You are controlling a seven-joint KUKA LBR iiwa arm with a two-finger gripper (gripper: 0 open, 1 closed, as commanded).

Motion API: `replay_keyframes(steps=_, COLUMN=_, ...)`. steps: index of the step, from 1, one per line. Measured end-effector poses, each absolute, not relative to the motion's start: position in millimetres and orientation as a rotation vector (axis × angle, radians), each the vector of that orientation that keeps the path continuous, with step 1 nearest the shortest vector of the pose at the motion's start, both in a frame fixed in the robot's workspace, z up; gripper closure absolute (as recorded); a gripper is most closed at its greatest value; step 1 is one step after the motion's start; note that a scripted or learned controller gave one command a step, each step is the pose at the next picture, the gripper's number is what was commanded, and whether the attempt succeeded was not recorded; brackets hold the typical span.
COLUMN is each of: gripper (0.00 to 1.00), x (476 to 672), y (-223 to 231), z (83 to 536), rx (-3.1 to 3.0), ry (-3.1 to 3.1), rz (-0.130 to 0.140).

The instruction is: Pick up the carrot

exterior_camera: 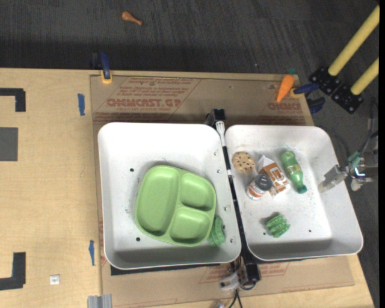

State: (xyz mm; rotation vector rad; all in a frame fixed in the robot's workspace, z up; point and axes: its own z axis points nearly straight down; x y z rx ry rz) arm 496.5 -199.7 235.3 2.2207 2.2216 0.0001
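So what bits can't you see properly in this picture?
Camera view:
- small green thing: partly hidden by the green plate.
- orange packet: print too small to read.
- orange bit on the dark floor: too tiny to name.
- gripper: blurry by the right bin.

A wooden bench (54, 198) bears two white bins (114, 180) side by side.

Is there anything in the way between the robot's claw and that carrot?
Nothing tall that I can see. The gripper is at the right bin's right rim; the carrot lies outside, on the board beyond its far edge. Only that rim lies between, and a blue clamp sits close beside the carrot.
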Motion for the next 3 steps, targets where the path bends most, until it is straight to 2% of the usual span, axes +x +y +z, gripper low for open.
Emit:
replay_keyframes(steps=1, gripper=0.00, x=508.4, y=-186, z=172, rx=2.746, ry=1.534, rz=-0.002)
replay_keyframes(steps=2, gripper=0.00, x=486.2, y=-113, z=196, rx=2.875, ry=1.279, rz=-0.004)
replay_keyframes(steps=3, gripper=0.00, x=478.5, y=-123, z=125, rx=3.105, ry=0.510, rz=-0.007)
